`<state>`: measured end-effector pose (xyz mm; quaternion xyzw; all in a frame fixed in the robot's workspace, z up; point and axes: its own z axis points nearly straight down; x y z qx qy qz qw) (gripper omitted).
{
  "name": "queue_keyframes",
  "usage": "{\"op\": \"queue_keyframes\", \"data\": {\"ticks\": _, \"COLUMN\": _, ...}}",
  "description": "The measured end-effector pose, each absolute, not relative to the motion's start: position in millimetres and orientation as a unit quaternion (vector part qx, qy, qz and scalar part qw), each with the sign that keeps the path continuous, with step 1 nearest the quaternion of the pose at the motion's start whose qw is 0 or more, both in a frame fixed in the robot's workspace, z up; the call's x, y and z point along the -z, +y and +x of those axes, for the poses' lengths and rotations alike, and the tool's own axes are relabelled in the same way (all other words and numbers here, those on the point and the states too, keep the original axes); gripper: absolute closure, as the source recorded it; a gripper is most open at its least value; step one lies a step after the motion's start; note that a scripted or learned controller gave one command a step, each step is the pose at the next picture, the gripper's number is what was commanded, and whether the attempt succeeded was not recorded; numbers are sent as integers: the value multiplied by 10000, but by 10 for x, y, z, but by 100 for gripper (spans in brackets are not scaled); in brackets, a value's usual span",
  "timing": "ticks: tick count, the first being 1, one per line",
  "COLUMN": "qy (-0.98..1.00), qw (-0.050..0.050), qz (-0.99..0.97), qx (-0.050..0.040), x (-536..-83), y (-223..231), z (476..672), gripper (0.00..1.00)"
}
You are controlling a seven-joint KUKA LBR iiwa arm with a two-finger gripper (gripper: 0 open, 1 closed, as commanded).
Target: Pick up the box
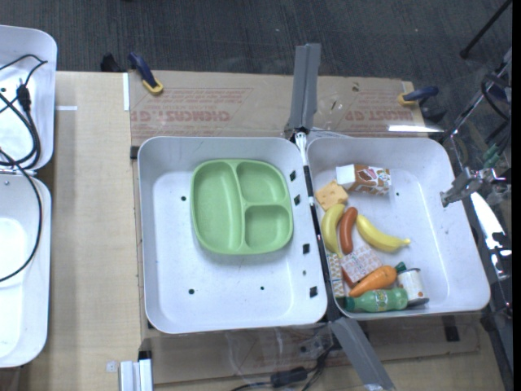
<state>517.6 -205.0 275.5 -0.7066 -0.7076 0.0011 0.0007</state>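
1. Lowest in the frame, against the near wall of the right bin (456,300): green bottle (377,301) on its side, probably where it rolled to a stop.
2. Just above it: carrot (374,279) lying aslant, touching or nearly touching a small can (412,282) to its right. Patterned packet (356,261) flat underneath the carrot's left end.
3. Mid-frame in the same bin: two bananas (383,235) with a red sausage (348,228) between them, all loose and crowded toward the divider, so likely tipped in rather than set out.
4. Level with those, in the left bin (163,300): green divided plate (242,206), flat, well apart from the task's thing.
5. Farther up: cheese wedge (331,195) by the divider, with a white block (344,173) just above and to its right.
6. Target: box (371,178), upper left part of the right bin, lying on its side, touching or just beside the white block on its left. Open floor to the right and above, so judged easiest to approach from that side; a grab from the left risks catching the block or the cheese.
7. At the right rim of that bin: metal hardware (466,187), too unclear to name.
8. Jaw opening: cannot tell. Box untouched and free on the bin floor, so pick not yet made.
9. Farthest, at the top edge of the bench: blue clamps (145,72) pinning the cardboard sheet (212,104).
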Motion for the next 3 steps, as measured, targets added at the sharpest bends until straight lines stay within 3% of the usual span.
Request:
{"op": "queue_keyframes", "data": {"ticks": 1, "qy": -7004, "qw": 13, "qz": -7138, "qx": -11, "x": -1630, "y": -2123, "z": 5507, "gripper": 0}}
{"op": "queue_keyframes", "data": {"ticks": 2, "qy": -6875, "qw": 1, "qz": -7261, "qx": -5, "x": -913, "y": -1961, "z": 6023, "gripper": 0}}
{"op": "queue_keyframes", "data": {"ticks": 3, "qy": -7049, "qw": 43, "qz": -7093, "qx": -43, "x": -909, "y": -1947, "z": 6409, "gripper": 0}}
